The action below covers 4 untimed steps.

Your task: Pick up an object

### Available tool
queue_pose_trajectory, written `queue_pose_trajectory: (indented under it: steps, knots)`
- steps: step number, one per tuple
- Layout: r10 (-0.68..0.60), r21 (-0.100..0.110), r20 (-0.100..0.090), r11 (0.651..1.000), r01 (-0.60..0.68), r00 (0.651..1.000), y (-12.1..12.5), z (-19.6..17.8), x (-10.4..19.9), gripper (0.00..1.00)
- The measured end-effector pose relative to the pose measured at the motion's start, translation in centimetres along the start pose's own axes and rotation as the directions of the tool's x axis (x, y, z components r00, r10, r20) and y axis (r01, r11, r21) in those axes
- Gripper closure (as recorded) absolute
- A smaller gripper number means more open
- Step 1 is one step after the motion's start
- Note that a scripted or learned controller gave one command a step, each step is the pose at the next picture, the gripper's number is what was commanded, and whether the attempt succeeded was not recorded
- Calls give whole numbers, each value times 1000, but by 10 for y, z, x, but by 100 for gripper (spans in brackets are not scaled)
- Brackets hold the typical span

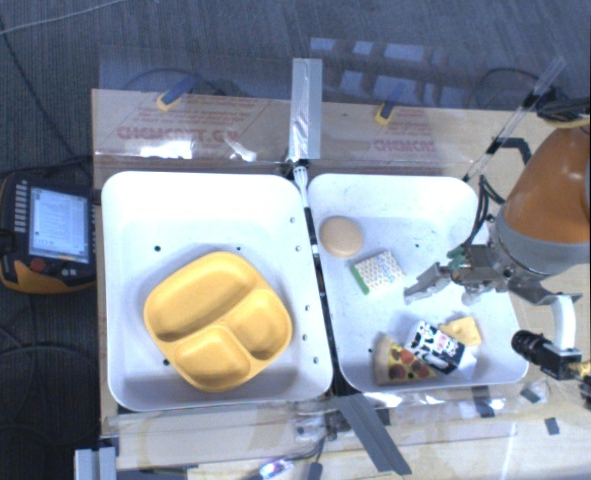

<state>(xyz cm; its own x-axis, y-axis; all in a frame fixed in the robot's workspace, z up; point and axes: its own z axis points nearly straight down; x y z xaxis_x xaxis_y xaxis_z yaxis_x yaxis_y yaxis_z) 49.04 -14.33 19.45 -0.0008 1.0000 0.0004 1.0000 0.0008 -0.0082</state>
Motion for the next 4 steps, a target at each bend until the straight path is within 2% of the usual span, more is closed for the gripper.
queue_pose_trajectory:
  steps: [1, 2, 3, 4]
  knots:
    - [-60, -13, 2, 998, 60, 998, 52, 105, 31, 0]
    - [31, -19, -9, 999, -31, 999, 102, 104, -60, 0]
    - [4, -17, 4, 1000, -3, 1000, 166, 106, -54, 0]
    - [2, -13, 8, 1000, -2, 1000, 166, 99, -54, 100]
